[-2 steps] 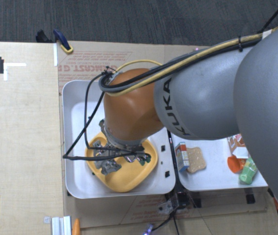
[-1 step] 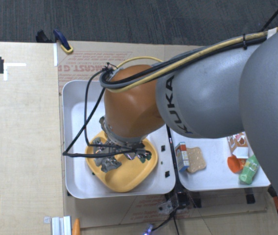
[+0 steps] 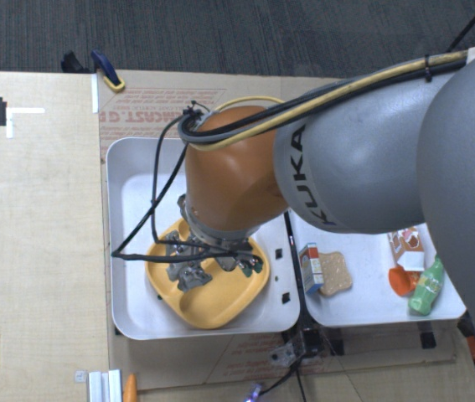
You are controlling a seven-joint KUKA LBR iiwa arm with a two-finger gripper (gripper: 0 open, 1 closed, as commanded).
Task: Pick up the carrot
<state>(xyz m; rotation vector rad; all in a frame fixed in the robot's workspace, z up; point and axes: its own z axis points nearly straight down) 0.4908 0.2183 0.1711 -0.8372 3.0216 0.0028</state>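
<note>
Gripper (image 3: 212, 262) low over yellow dish (image 3: 212, 304) in left bin (image 3: 128, 224); finger state impossible to tell. Carrot (image 3: 401, 280) in right bin (image 3: 371, 308), well apart. Pick not yet done.

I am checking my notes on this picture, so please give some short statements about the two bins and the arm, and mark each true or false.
1. The tool is over the left bin. True.
2. A yellow dish lies in the right bin. False: it lies in the left bin.
3. The slice of bread lies in the right bin. True.
4. The green bottle lies in the left bin. False: it lies in the right bin.
</note>
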